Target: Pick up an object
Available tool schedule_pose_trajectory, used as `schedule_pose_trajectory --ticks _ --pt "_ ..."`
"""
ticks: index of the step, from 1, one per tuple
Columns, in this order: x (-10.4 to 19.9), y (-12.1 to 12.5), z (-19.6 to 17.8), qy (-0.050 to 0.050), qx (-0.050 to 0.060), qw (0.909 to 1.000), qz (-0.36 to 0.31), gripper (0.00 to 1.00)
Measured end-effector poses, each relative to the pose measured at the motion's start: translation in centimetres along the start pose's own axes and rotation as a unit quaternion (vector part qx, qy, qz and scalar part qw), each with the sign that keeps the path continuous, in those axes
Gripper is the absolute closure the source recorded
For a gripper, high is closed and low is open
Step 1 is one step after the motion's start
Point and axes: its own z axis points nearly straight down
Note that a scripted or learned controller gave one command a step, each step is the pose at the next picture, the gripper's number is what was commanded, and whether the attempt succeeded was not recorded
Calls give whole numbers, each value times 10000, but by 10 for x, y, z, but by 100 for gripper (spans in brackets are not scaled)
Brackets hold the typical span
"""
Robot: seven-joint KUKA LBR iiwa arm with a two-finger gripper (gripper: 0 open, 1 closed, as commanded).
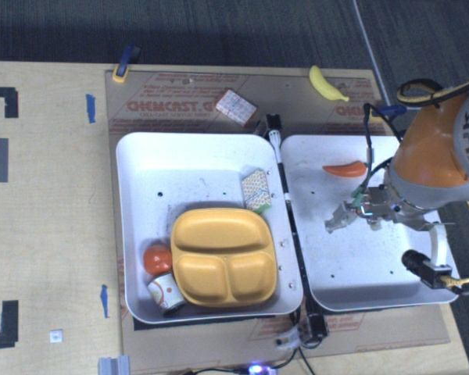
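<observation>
My gripper (338,216) hangs over the middle of the right bin (352,283), pointing left, open with nothing between its fingers. An orange carrot-like piece (344,169) lies near the far edge of that bin, a short way behind the gripper and apart from it. In the left bin (141,178) a large yellow divided tray (223,256) lies at the front. A red ball (156,258) and a small white and orange cup (166,291) sit at its left side. A patterned packet (256,190) lies by the bin's right wall.
A yellow banana (327,84) and a patterned block (234,106) lie on the cardboard behind the bins. A blue clamp (125,62) sits at the far left corner. A black fitting (426,268) juts over the right bin's near right corner.
</observation>
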Motion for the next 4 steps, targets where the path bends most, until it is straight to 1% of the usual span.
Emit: schedule_pose_trajectory --ticks 1,2,3,4 --pt "11 40 55 -9 -35 10000 -7 0" --pt "8 81 55 -6 -29 10000 -9 0" --pt "-53 119 56 -10 -23 10000 -4 0" --pt "-53 121 44 -21 -41 10000 -14 100"
